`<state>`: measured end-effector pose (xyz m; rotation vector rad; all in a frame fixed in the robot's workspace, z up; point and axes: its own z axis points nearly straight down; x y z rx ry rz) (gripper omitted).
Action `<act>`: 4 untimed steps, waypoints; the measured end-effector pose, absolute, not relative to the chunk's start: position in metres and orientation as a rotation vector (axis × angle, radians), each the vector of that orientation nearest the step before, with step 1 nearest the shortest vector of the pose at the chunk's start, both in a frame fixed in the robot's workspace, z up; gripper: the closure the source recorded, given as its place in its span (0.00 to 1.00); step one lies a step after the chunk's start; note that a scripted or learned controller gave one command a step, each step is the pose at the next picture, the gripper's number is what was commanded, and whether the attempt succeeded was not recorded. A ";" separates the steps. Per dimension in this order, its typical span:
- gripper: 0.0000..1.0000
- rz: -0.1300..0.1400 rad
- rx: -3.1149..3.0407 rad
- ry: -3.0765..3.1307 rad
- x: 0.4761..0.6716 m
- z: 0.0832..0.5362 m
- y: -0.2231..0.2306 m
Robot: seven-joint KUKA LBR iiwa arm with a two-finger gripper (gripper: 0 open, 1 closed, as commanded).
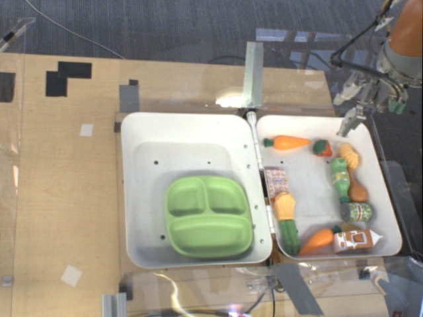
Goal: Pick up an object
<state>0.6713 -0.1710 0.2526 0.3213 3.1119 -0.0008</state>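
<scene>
The right bin holds several toy foods: a carrot at the back, a small red and green piece, a yellow corn piece, a green vegetable, a green can and a brown and white carton. My gripper hangs above the bin's back right corner, a little behind the corn piece. It is open, and nothing sits between its fingers.
The left bin bears a green divided plate. In the right bin's left part lie a corn cob with a green husk, a second carrot and a small printed box. A metal post stands behind the bins.
</scene>
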 end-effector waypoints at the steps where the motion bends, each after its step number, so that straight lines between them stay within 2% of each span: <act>1: 0.00 0.001 0.362 3.123 0.640 0.122 -0.206; 2: 0.00 -0.001 0.471 3.092 0.590 0.089 -0.187; 3: 0.00 -0.001 0.511 3.085 0.545 0.090 -0.164; 4: 0.00 0.000 0.159 3.120 0.607 0.090 -0.082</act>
